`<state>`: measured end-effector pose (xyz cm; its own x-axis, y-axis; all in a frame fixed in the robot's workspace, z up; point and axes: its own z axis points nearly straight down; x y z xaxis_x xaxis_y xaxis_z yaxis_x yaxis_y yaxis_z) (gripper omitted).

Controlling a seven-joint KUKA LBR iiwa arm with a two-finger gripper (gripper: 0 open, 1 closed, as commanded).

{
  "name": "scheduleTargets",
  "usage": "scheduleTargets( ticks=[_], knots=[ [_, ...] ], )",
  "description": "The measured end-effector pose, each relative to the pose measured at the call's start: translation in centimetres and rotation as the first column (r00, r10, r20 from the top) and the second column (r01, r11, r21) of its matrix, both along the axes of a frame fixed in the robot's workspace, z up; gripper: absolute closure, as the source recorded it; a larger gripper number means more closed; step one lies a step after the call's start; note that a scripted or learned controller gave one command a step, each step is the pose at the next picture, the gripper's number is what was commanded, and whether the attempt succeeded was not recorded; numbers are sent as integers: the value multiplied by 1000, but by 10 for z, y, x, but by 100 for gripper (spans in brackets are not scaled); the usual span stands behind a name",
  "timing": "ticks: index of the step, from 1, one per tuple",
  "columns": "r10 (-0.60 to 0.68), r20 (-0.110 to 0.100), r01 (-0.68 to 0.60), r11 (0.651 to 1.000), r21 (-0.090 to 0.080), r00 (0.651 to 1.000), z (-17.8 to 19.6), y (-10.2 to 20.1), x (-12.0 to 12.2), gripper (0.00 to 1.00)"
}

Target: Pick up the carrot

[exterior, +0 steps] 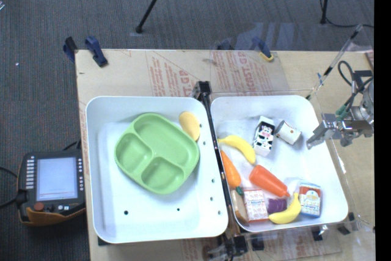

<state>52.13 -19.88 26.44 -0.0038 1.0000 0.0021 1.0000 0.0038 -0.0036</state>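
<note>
A thick orange carrot (pixel 267 180) lies slanted in the right bin (pixel 305 104), towards its front. A slimmer orange-red vegetable (pixel 230 169) lies along that bin's left wall. My gripper (pixel 322 132) hangs over the bin's right rim, well to the right of the carrot and behind it, with nothing visibly in it. The arm behind it runs off the right side of the view.
The right bin also holds two bananas (pixel 239 147) (pixel 286 212), a cow-patterned carton (pixel 264 134), a small white block (pixel 288 133), a pink box (pixel 255 203) and a blue-orange packet (pixel 310 198). In the left bin (pixel 104 217) are a green divided plate (pixel 157 153) and a yellow fruit (pixel 190 125).
</note>
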Motion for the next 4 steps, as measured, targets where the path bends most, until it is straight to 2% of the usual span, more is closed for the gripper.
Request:
scheduleTargets(
  ticks=[1, 2, 3, 4],
  knots=[
    [40, -6, -40, 999, 3, 999, -54, 77, -7, 0],
    [148, -4, -148, 989, 2, 989, -80, 147, -16, 0],
    [74, -4, -74, 997, 0, 997, -79, 193, -30, 0],
    [-163, -2, 163, 987, -3, 987, -79, 169, -4, 0]
  ],
)
